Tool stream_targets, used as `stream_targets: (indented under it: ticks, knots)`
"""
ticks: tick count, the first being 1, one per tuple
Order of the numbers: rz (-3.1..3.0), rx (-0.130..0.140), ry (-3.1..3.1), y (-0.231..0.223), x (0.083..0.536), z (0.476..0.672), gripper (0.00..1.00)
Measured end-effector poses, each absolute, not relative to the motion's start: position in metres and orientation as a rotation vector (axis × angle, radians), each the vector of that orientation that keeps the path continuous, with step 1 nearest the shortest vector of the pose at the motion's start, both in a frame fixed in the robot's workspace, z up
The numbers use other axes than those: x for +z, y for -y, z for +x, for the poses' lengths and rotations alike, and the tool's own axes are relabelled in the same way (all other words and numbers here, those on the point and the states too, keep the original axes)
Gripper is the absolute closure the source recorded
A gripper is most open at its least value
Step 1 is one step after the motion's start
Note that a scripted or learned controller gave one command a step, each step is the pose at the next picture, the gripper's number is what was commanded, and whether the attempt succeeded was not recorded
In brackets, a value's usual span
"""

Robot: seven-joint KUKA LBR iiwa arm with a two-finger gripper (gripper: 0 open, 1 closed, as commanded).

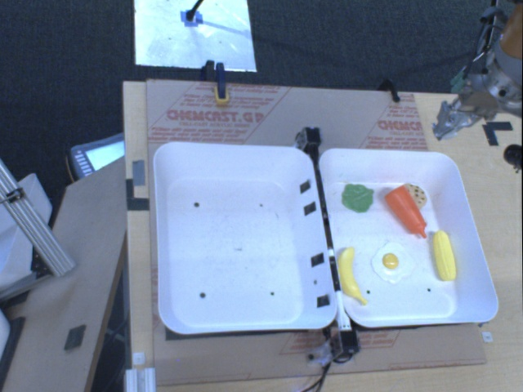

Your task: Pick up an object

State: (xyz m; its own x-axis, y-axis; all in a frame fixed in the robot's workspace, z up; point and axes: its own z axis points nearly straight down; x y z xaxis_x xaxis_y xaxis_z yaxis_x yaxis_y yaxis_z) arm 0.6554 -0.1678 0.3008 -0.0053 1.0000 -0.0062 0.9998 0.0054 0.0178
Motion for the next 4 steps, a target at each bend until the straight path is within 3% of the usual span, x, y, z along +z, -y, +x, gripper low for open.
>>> stream_targets:
  ticks: [1, 2, 3, 4]
  knots:
    - [2.229, -0.01, -2.232, 0.144, 0.153, 0.617, 1.0]
    - [2.204, 0.014, -2.215, 0.159, 0.277, 0.667, 1.0]
    - [2.225, -0.005, -2.227, 0.14, 0.201, 0.619, 1.0]
    - [2.208, 0.009, -2.215, 0.18, 0.285, 0.672, 1.0]
